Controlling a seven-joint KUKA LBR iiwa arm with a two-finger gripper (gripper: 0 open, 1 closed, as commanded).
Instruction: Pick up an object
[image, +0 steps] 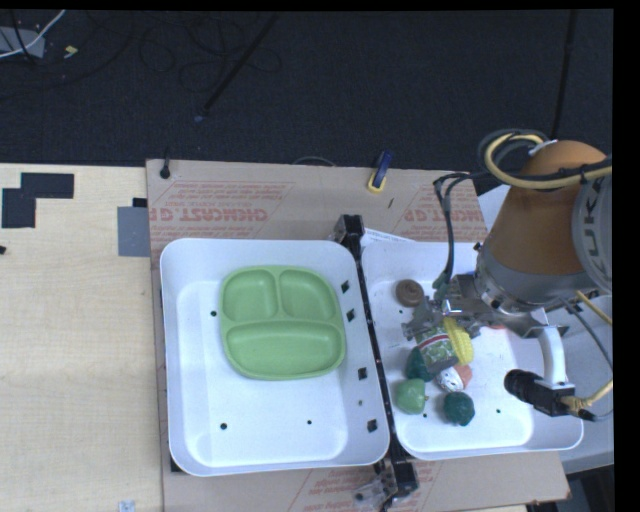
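Position first: I am reaching in from the right and hanging my end effector (437, 322) low over the right bin (500, 425), above the cluster of small objects near that bin's left side. Whether it is parted or closed I cannot tell, since the wrist and cabling are covering that part, and nothing is showing as held. The candidates are lying close together: a yellow piece (459, 343) touching a green-and-red packet (434, 353), a brown round object (409, 292) just beyond them, a light green ball (410, 395) and a dark green ball (459, 408) nearer the front, with a small red-and-white item (453, 378) between. The packet and the yellow piece are sitting nearest beneath me, so I am judging one of those to be the target. To do this well, I am favouring a straight descent centred on a single item, closing across its narrow side so the neighbours are not being pinched in or knocked away. The divider between the bins (368, 340) is standing just left of the cluster, leaving little margin on that side; open floor is lying to the right and toward the front rim. The left bin (200, 420) is carrying a green sectioned tray (281, 322), well apart from my work.
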